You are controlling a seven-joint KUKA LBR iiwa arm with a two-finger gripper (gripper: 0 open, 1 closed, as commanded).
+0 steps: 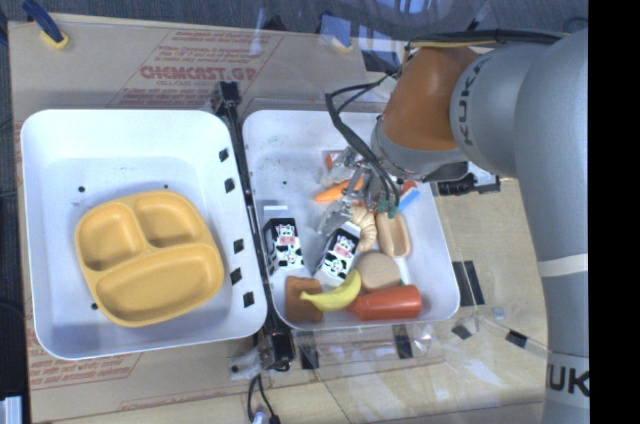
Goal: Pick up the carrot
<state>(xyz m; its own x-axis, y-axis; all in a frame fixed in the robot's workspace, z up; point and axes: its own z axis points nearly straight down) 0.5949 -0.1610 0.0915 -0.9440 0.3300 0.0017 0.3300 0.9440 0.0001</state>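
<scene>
Gripper (352,184) above slim orange carrot (333,193), glossy white bin (270,142).

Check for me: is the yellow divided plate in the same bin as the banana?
No. The yellow divided plate lies in the left bin, while the banana lies in the right bin.

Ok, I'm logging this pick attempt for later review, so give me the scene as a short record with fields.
arm: reaches in from the right, over the right bin
gripper: low in the right bin, among the toy food
carrot: orange, lying in the right bin just beside the gripper
grasp: cannot tell from this view
other items in right bin: two milk cartons, banana, hot dog, red sausage
left bin: holds a yellow divided plate
</scene>
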